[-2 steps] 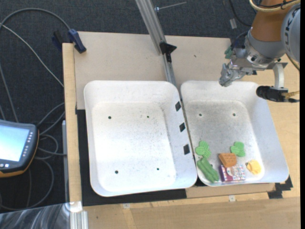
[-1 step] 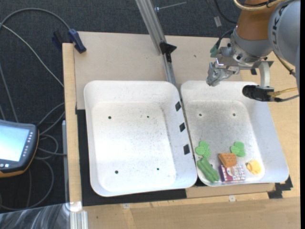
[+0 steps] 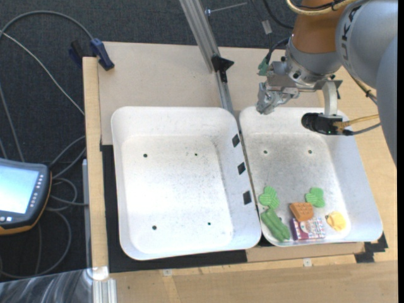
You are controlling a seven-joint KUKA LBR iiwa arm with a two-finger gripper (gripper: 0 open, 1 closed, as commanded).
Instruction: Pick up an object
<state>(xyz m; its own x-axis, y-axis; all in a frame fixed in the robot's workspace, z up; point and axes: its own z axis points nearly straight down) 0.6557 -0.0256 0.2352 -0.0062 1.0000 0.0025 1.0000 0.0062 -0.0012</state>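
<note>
Two white bins stand side by side on the counter (image 3: pixel 158 68), and their long edges touch in the middle. The left bin (image 3: pixel 120 122) has a floor with fine dark specks and four small dark dots. The right bin (image 3: pixel 355 163) has the same specks on its floor, and all the loose things lie in it, gathered at its near end.

At the near left of this bin lies a green leaf (image 3: pixel 269 197), and just nearer than it a long green pod (image 3: pixel 275 225) lies slanted along the rim. To the right of the leaf there is an orange block (image 3: pixel 301 211). A purple packet (image 3: pixel 308 229) lies just beside it on the near side; I cannot tell if they touch. A second green piece (image 3: pixel 315 196) lies to the far right of the block, and a yellow piece (image 3: pixel 336 221) lies close to the near right corner.

The tool (image 3: pixel 267 101) hangs over the far left corner of the right bin, well apart from these things. The arm (image 3: pixel 372 30) comes in from the right. I cannot tell whether the tool is open or closed, nor whether it has hold of anything.

Three black clips (image 3: pixel 241 167) sit in a row on the edge between the bins. A metal bar (image 3: pixel 201 36) runs slanted from the far side down to the bins. A blue clamp (image 3: pixel 101 52) is at the far left corner of the counter.
</note>
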